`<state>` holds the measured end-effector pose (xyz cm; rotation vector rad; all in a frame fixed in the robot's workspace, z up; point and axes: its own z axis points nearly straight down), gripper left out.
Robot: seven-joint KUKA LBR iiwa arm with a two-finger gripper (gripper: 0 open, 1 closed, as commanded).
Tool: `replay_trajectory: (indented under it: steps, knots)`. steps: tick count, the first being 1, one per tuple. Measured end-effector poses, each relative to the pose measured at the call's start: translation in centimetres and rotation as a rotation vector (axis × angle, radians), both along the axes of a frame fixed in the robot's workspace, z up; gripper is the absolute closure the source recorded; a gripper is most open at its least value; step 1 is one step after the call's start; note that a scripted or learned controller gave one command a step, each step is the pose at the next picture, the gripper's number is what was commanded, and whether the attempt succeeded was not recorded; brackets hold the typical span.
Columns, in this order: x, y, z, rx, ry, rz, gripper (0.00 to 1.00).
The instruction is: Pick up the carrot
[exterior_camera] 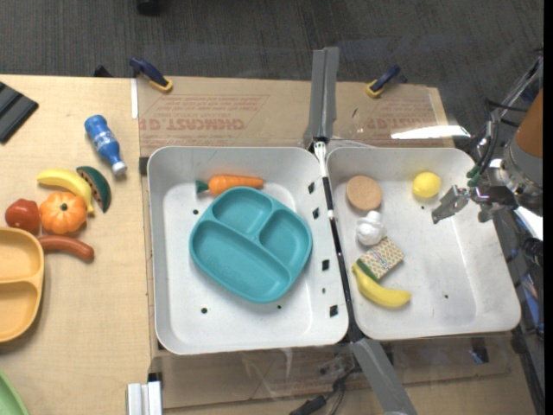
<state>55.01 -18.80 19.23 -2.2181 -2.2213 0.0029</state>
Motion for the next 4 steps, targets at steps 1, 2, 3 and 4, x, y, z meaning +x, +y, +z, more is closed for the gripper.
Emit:
replay_trajectory:
  steps: [1, 2, 3, 4]
  knots:
    - [3.4, -3.3, -7.8, 0.002, -0.002, 0.249, 0.00]
    - [10.4, -3.3, -8.2, -0.002, -0.007, 0.608, 0.00]
    - [10.6, -3.4, -7.1, -0.005, -0.011, 0.608, 1.00]
    - [4.8, -3.5, 6.7, -0.002, -0.004, 0.364, 1.00]
